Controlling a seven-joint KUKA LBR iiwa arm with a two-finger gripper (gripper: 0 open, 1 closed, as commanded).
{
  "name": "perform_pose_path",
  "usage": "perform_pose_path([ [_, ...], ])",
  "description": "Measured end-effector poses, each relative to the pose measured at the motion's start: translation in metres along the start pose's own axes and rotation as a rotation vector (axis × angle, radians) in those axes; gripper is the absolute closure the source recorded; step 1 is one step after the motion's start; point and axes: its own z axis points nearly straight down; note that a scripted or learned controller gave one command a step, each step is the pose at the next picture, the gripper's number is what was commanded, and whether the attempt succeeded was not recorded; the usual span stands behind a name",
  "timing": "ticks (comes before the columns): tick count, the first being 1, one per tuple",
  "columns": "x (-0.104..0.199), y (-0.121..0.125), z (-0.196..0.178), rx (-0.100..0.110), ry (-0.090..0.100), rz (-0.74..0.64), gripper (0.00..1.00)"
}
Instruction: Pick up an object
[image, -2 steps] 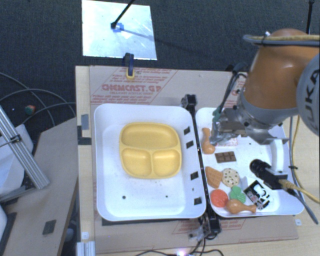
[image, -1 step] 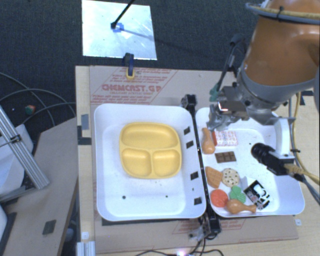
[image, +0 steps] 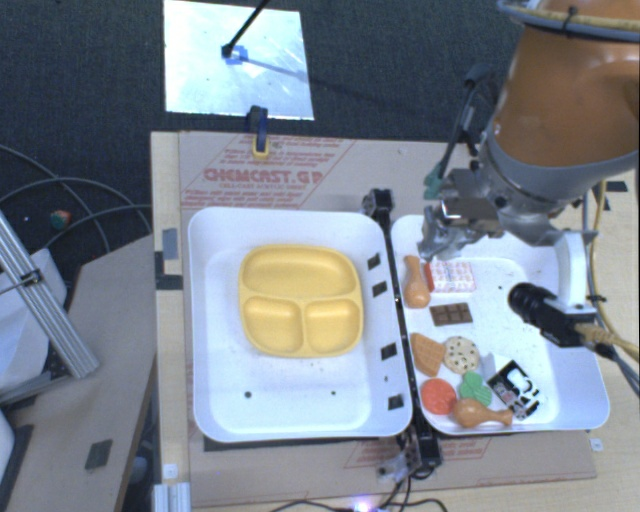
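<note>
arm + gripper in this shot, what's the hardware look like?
Arm: a big rounded orange band at the top right, with a grey metal wrist section below it. Gripper: small, silver-grey metal. Thin dark cables run down the wrist's left side, past a small green fitting.

My gripper (image: 437, 243) hangs over the right bin's (image: 575, 395) far left corner, just above a drumstick (image: 415, 282) and a pink wafer (image: 451, 276). Chocolate bar (image: 451, 314), cookie (image: 461, 354), tomato (image: 438, 396) lie nearer. Yellow divided tray (image: 300, 300) sits in the left bin (image: 215, 400).
</note>
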Motion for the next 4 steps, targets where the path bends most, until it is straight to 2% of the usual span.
perform_pose_path([
  [1,0.000,0.001,-0.011,-0.003,0.001,-0.007,1.00],
  [2,0.044,0.051,-0.060,-0.003,0.002,0.003,1.00],
  [3,-0.048,0.072,-0.059,0.003,-0.003,0.018,1.00],
  [4,-0.129,0.086,0.057,0.016,-0.004,0.018,1.00],
])
